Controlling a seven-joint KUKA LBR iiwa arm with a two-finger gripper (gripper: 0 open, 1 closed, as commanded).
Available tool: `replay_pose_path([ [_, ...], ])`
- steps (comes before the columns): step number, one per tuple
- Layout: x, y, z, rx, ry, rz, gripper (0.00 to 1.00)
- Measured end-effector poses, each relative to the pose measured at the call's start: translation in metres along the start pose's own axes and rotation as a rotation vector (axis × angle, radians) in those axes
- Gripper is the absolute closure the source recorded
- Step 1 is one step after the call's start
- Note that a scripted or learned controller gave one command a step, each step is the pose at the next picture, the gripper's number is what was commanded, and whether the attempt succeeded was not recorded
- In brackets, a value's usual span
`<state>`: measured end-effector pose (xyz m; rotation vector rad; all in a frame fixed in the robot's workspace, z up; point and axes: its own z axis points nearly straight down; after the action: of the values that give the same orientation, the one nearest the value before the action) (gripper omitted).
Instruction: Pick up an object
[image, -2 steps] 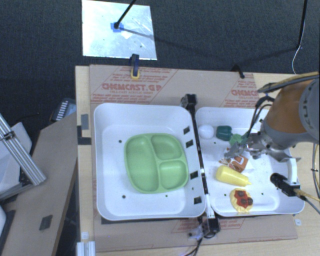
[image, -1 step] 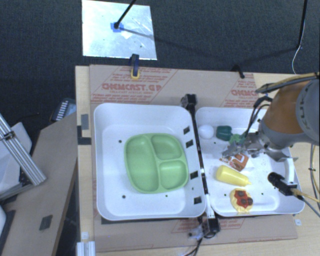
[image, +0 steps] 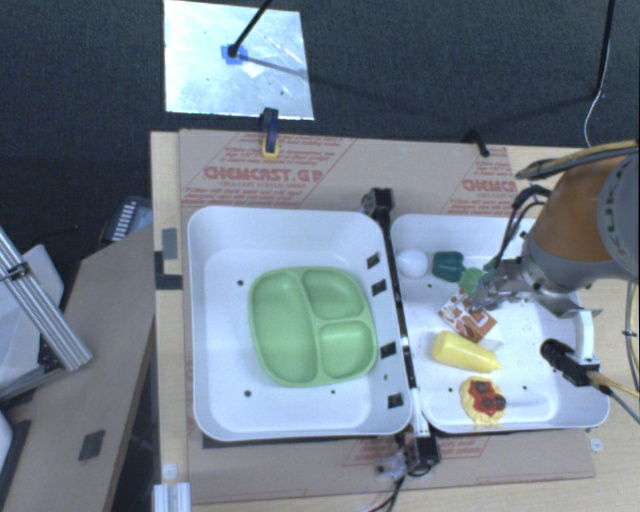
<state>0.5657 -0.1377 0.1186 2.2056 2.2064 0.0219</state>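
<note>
The right bin (image: 535, 405) holds several small things. A white ball (image: 411, 264) and a dark green block (image: 447, 265) lie at its back left. Near the middle is a red and white packet (image: 467, 320), and in front of it lie a yellow bottle-shaped toy (image: 463, 351) and a yellow slice with red spots (image: 483, 399). My gripper (image: 487, 289) hangs low over the bin, just behind and right of the packet, beside a small light green piece (image: 471, 280). Nothing can be seen held in it.
The left bin (image: 215, 330) contains a light green divided plate (image: 305, 325). A black divider (image: 392, 300) runs between the two bins. The arm's orange and grey wrist (image: 585, 225) covers the right bin's back right corner.
</note>
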Motion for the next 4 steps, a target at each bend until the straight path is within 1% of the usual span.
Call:
replay_pose_path([
  [1, -0.005, 0.007, -0.064, 0.017, 0.003, -0.003, 1.00],
  [2, 0.003, 0.004, -0.119, 0.018, 0.004, -0.005, 1.00],
  [3, 0.003, 0.007, -0.157, 0.019, 0.004, -0.005, 1.00],
  [4, 0.060, -0.001, -0.158, 0.023, 0.007, -0.010, 1.00],
])
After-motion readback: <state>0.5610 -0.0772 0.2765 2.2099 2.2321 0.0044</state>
